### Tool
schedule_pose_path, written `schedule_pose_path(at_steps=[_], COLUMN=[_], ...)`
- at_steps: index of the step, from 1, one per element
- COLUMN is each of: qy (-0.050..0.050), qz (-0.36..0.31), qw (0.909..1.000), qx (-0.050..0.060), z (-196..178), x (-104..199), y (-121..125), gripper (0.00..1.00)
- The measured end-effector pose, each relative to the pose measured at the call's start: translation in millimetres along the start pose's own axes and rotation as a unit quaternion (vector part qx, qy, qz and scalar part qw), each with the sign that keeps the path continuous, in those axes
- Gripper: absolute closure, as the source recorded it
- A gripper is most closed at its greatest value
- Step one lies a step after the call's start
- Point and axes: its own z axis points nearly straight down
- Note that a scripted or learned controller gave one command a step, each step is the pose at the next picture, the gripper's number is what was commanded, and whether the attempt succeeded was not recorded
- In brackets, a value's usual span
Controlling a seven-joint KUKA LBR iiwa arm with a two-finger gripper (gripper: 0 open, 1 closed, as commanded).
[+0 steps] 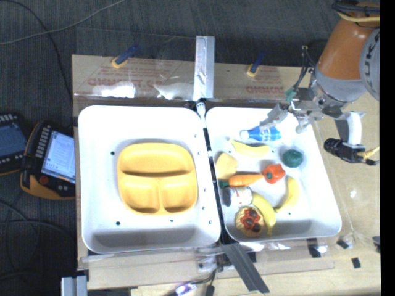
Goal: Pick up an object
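Note:
My gripper (289, 119) hangs over the back of the right bin (330, 217), its two fingers spread open with nothing between them. Just below and left of it lies a small bottle with a blue label (260, 132). Further forward in the same bin are a yellow banana slice (251, 148), a dark green ball (292, 158), a red pepper (274, 173), an orange carrot (245, 179), a curved banana (289, 194), a small can (238, 196) and a round yellow piece with red spots (249, 219).
The left bin (99, 227) holds a yellow divided tray (158, 176). A metal divider (204, 73) stands behind the seam between the bins. A handheld controller (49, 160) lies on the floor at the left.

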Motion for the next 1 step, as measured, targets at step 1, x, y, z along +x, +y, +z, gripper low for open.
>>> schedule_pose_path(at_steps=[1], qy=[-0.001], qz=[-0.024], qw=[0.9997], qx=[-0.001], z=[142.9], x=[-3.9], y=[28.4], gripper=[0.00])
